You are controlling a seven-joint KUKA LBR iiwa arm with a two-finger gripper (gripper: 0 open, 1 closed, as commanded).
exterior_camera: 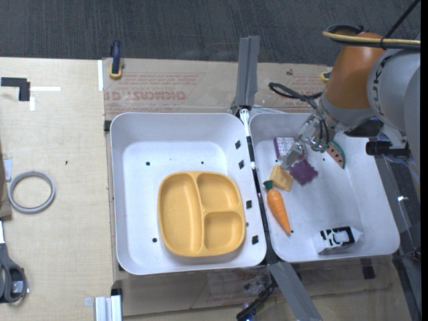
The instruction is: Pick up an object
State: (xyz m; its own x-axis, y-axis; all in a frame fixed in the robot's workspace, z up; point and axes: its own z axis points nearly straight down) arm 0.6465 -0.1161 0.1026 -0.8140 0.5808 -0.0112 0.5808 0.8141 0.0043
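Grey arm with orange band reaches in from the right, 2-finger gripper [299, 151] low in the right shallow white bin [374, 206]; can't tell its grip state from this angle. Just beside the tip: purple lumpy toy [305, 172], tan wedge-shaped block [281, 178], and a small printed packet [285, 144] behind. Orange toy carrot [277, 209] lies near the bin's left wall; watermelon-slice toy [336, 154] right of the gripper; white-and-black small item [338, 237] at the front. Left white bin [134, 152] holds a yellow 3-compartment plastic plate [200, 212].
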